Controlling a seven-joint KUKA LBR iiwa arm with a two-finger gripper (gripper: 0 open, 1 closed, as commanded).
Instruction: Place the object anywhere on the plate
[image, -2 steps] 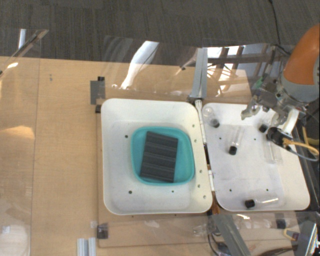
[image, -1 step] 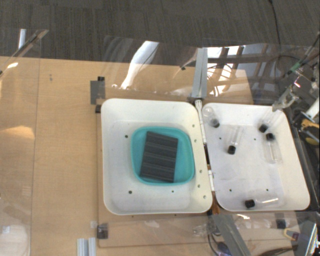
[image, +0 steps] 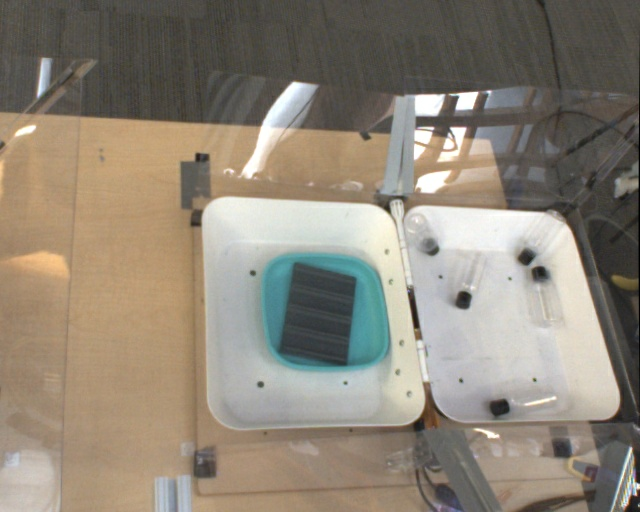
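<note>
Now on the plate: a dark ribbed block (image: 319, 314) lies flat on the teal plate (image: 274, 305), roughly in the middle, long side running up and down the view and turned slightly off square.
Where the plate sits: near the middle of the left bin (image: 228, 300), with white floor showing all round it, which I'd guess is to give a reach from above plenty of room.
Block against rim: its whole outline falls inside the teal, so nothing hangs over the edge; lying on its broad face, it looks settled and unlikely to tip.
Task standing: judged from how things lie, the placing looks done, since anywhere on the plate counts.
Gripper: I cannot tell how far open it is or whether it has hold of anything; nothing is touching the block.
Right bin (image: 500, 345): a scatter of small clear tubes (image: 467, 276) with black caps lying loose and well apart from each other, kept off the plate's side by the wall between the bins.
Bench (image: 120, 300): bare wood, both bins set edge to edge on it.
</note>
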